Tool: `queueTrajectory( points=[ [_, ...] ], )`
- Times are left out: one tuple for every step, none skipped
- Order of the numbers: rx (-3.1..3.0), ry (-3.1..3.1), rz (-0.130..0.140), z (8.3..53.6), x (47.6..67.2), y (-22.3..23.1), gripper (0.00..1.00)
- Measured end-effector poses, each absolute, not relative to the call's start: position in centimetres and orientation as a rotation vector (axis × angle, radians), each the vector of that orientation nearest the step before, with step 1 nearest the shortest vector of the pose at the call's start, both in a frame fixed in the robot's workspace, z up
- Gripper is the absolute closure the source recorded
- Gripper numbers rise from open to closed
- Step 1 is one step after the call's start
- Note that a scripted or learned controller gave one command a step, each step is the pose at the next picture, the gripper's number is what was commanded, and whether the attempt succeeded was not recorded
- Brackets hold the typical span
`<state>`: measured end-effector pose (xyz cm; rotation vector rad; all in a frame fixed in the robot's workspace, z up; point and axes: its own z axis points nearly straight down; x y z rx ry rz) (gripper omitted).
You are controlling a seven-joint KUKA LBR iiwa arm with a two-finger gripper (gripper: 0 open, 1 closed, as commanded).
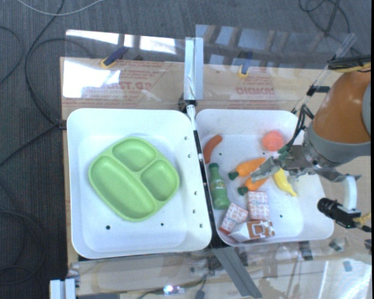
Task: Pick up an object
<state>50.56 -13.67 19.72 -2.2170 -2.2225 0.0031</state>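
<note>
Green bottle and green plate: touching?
Apart. The camera view shows the bottle in the right bin, the plate in the left bin, with both bin walls between.

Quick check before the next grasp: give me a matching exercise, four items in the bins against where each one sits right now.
Things:
1. green divided plate
2. green bottle
3. banana
4. orange ball

Places:
A. right bin, near its far edge
B. left bin, middle
C. right bin, along the wall next to the left bin
D. right bin, beside the gripper

Pairs: 1-B, 2-C, 3-D, 4-A
</note>
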Motion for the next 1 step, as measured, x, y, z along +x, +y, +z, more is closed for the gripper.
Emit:
queueTrajectory(
  points=[
    [-2.161, -2.277, 0.002, 10.16, 55.24, -18.72, 0.00]
  ],
)
